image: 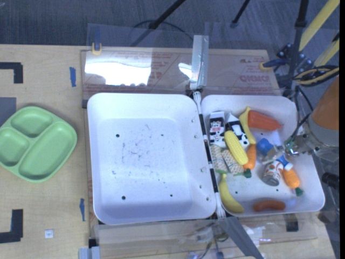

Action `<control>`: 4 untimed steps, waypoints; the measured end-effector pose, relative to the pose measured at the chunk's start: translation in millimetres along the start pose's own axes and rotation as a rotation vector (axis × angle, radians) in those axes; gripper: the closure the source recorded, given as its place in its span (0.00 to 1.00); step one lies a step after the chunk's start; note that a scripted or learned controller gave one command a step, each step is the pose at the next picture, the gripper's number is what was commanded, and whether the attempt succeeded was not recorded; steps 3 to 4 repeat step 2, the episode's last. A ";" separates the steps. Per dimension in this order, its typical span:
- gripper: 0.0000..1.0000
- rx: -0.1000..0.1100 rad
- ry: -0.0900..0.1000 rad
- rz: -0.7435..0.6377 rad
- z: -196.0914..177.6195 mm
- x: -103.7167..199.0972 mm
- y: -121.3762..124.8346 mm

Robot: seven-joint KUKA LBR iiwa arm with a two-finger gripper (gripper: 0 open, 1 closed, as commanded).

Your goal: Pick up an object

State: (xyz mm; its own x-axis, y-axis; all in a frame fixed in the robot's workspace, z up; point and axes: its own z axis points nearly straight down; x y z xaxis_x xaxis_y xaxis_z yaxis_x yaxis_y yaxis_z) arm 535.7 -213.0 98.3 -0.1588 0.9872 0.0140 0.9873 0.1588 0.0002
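Observation:
The right bin point(310, 198) holds a heap of toy food. In it are an ear of corn point(235, 147), an orange-red carrot point(264, 120), a banana point(230, 197), a small can point(271, 172), a blue piece point(264, 144), a brown sausage point(268, 204) and two black-and-white cartons point(216, 128). The arm, with its orange band point(329, 112), comes in over the bin's right rim. My gripper point(295, 147) hangs low at the right side of the bin, just right of the blue piece and above a small orange carrot point(291, 178). Nothing is seen held in it.
The left bin point(108, 109) is a white tray with scuff marks on its floor. A green divided plate point(35, 142) lies on the wooden bench at far left. A clear plastic wall point(140, 69) stands behind the bins. Tripod legs and cables crowd the top right.

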 end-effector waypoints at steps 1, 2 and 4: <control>1.00 -0.004 -0.011 0.003 -10.6 -4.2 -0.3; 1.00 -0.003 -0.015 0.047 -117.6 34.5 61.8; 1.00 -0.003 -0.015 0.047 -117.6 34.5 61.8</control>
